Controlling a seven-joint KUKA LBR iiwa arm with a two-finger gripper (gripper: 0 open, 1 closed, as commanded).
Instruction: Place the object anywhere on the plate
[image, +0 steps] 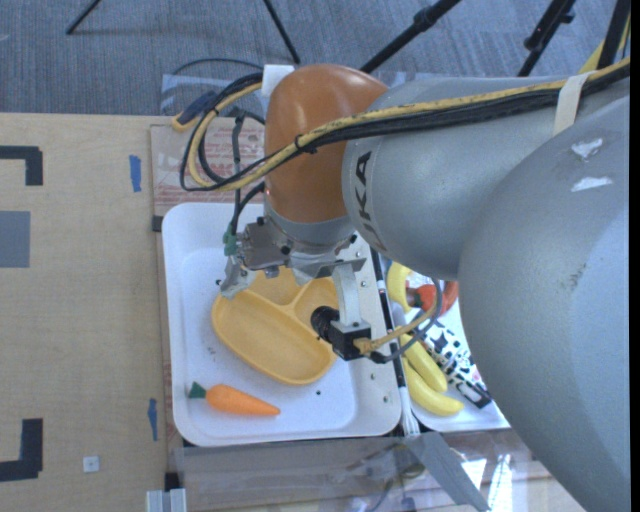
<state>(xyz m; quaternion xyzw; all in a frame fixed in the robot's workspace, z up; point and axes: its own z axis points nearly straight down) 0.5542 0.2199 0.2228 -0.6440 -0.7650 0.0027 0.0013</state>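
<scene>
A: Looming closest to the lens is the grey arm with its orange band (320, 120), swung in from the right and covering much of both bins.

B: And the pincer (240, 265)?

A: Low over the far edge of the yellow plastic divided plate (265, 340). Whether it is wide, narrow or holding anything, I cannot tell; the wrist hides it.

B: Where's the object?

A: My guess is the small orange toy carrot with a green top (238, 401). It lies in the left white shallow bin (185, 300), near the front wall, just beside the plate and off it.

B: Risks?

A: The pincer sits over the plate, well apart from the carrot. Closing there could clip the plate's rim and drag or tip it. The carrot is round, too, and could roll.

B: Other bin?

A: The right white bin (480, 418) holds a yellow toy banana (430, 385) and something black-and-white patterned (455, 360), partly hidden.
</scene>
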